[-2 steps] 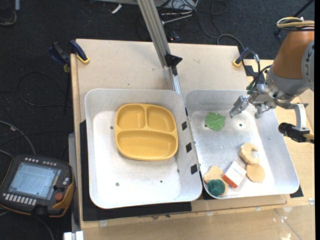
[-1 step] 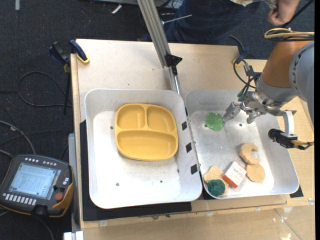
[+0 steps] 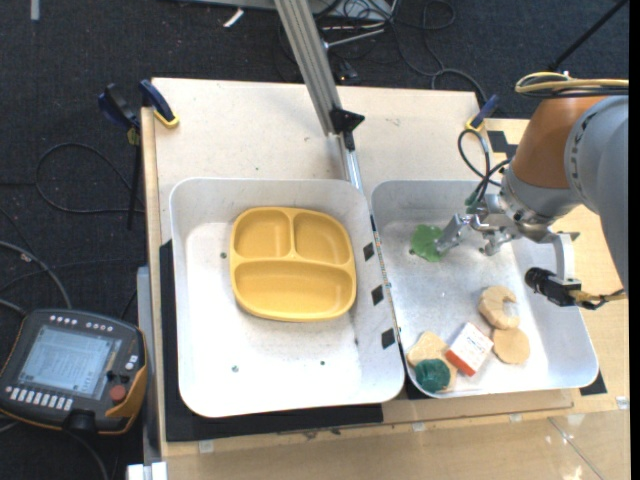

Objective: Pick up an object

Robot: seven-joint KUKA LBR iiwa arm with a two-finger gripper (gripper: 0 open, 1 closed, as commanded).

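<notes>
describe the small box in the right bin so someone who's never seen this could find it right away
Start at the right white bin and go to its near edge, where several small things lie together. The small box lies tilted there, between a dark green piece and two tan, cookie-like pieces. It alone has straight edges, and it is white with an orange-red side.

We see two white bins on the desk (image 3: 250, 118). The left bin (image 3: 200, 368) holds a yellow divided tray (image 3: 293, 264). In the right bin (image 3: 560, 353), our claw (image 3: 462, 230) sits low beside a green object (image 3: 427, 242). Toward the near edge lie two tan pieces (image 3: 503, 323), a small orange-and-white box (image 3: 470, 349) and a dark green item (image 3: 433, 373).
</notes>
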